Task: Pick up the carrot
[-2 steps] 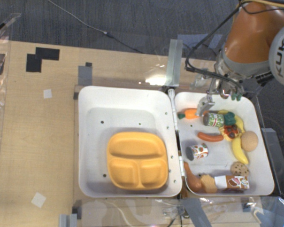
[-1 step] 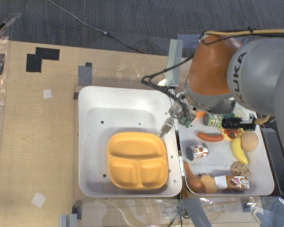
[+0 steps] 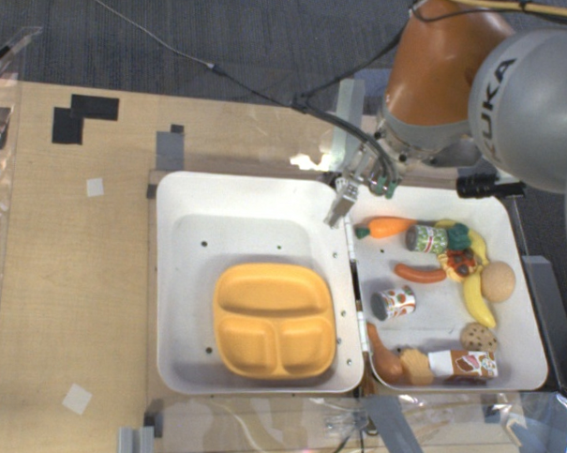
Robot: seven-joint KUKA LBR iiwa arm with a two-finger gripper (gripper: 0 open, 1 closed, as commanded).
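The carrot (image 3: 388, 228), orange with a green top pointing left, lies in the right bin (image 3: 526, 368) at its far left corner. My gripper (image 3: 342, 203) hangs below the orange-banded wrist, over the ridge between the two bins. It is just left of the carrot's green end and a little farther back. Nothing shows held in it.
Right of the carrot lie a green-labelled can (image 3: 426, 239), a sausage (image 3: 419, 273), a small can (image 3: 396, 303), a banana (image 3: 476, 286), an egg (image 3: 497, 281) and several more toy foods. The left bin (image 3: 185, 217) holds a yellow divided plate (image 3: 275, 319).
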